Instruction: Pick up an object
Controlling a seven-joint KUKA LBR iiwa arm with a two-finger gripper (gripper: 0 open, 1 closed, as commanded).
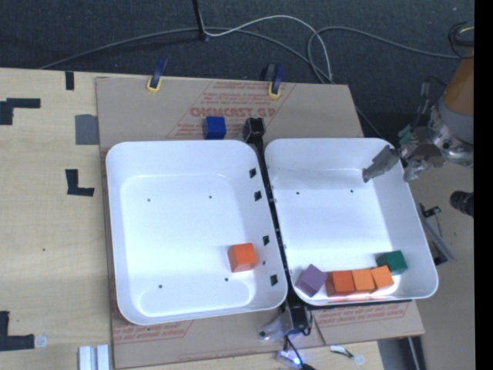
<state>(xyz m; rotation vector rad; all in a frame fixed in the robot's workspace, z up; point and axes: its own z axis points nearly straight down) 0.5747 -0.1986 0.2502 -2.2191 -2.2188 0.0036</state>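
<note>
Gripper (393, 162) sits over the upper right corner of the right bin (323, 154), above its rim. Fingers spread apart, one grey finger (379, 165) angled down-left into the bin, nothing between them. Orange wrist band (464, 89) visible at the frame's right edge.

Right bin contents, all along the lower wall: purple block (311, 280), then three orange blocks (360, 281) in a row touching one another, then a green block (394, 262) just above the row's right end. All well apart from the gripper.

Left bin (139, 168): a single orange cube (243, 257) near the lower right.

Blue block (215, 126) rests on the cardboard sheet (308, 102) behind the bins.
</note>
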